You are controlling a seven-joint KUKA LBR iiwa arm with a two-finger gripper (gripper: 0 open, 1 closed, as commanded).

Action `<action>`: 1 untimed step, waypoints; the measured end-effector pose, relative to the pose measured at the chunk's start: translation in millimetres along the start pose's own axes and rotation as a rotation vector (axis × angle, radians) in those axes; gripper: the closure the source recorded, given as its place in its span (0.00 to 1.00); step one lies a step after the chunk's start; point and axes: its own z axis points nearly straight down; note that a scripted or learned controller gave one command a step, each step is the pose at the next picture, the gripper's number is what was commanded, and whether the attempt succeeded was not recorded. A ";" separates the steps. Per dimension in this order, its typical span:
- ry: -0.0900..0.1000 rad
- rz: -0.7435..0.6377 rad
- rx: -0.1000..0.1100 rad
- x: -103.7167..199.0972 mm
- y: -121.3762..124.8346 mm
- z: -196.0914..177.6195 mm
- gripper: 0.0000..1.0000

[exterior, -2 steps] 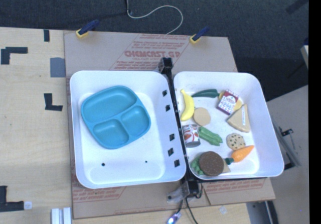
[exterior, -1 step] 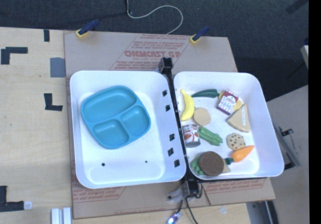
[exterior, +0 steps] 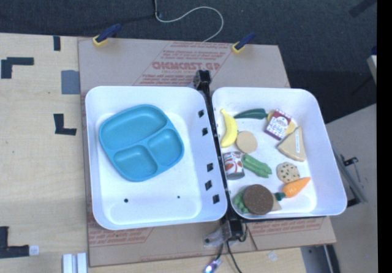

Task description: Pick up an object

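The right bin (exterior: 318, 120) holds several toy foods. A yellow banana (exterior: 228, 128) lies at its left side beside a tan round cookie (exterior: 247, 142). A green pepper (exterior: 250, 114) lies at the back, next to a small red and white box (exterior: 277, 124). A sandwich wedge (exterior: 293, 145) lies to the right. A small can (exterior: 233, 164), a green pea pod (exterior: 256, 165), a chip cookie (exterior: 286, 171), an orange carrot (exterior: 296, 187) and a brown burger patty (exterior: 257, 199) fill the front.
The left bin (exterior: 104, 204) holds a blue divided plate (exterior: 141, 141). Black clips run along the divider (exterior: 210, 143) between the bins. Both bins rest on a cardboard sheet (exterior: 184, 63) held by two clamps. A cable (exterior: 184, 14) loops behind.
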 end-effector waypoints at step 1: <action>-0.001 -0.001 -0.001 0.3 0.6 -10.1 1.00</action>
